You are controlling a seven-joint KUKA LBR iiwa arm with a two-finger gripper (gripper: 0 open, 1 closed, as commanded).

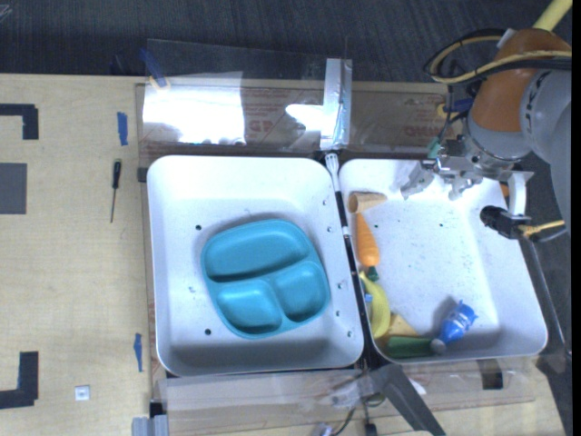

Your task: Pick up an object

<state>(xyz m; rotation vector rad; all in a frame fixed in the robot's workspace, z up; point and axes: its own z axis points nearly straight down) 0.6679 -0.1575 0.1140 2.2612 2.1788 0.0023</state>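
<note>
**Claw hanging over the right bin's far corner**

Stretching across the view is the wooden surface [64,271], carrying two white bins side by side. Filling most of the left bin [172,189] is a blue divided tray [265,276]. Reaching in from the right, the arm [522,98] is holding its claw [442,182] above the far end of the right bin [508,289]; whether it is open or closed I cannot tell, and nothing is showing in its grip. Lying along that bin's left wall are a carrot [366,240] and, nearer, a banana [377,305]. Resting at the near wall are a green piece [410,343] and a blue bottle [456,322], well apart from the claw.
</note>
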